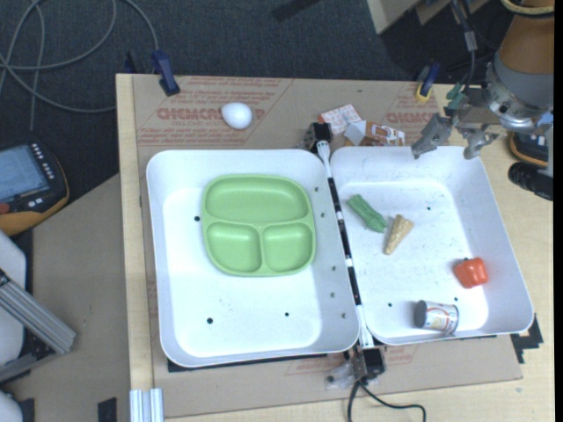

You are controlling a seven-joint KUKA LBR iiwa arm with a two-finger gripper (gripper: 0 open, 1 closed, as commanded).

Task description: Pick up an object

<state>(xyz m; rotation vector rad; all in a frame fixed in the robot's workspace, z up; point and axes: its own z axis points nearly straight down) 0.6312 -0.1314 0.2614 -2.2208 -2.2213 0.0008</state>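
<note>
My gripper (452, 141) hangs over the far rim of the right bin (493, 200), open, with nothing between its fingers (428, 139). In that bin lie a green pea pod (367, 213), a tan cone (397, 233), a small orange-red pepper (471, 272) and a small can on its side (436, 316). All of them sit well in front of the gripper and apart from it.
The left bin (176, 262) holds a green three-compartment plate (259, 224). Behind the bins a white egg-like ball (236, 114) and some small wrappers (356, 126) lie on the cardboard. Blue clamps (164, 70) grip the board's far edge.
</note>
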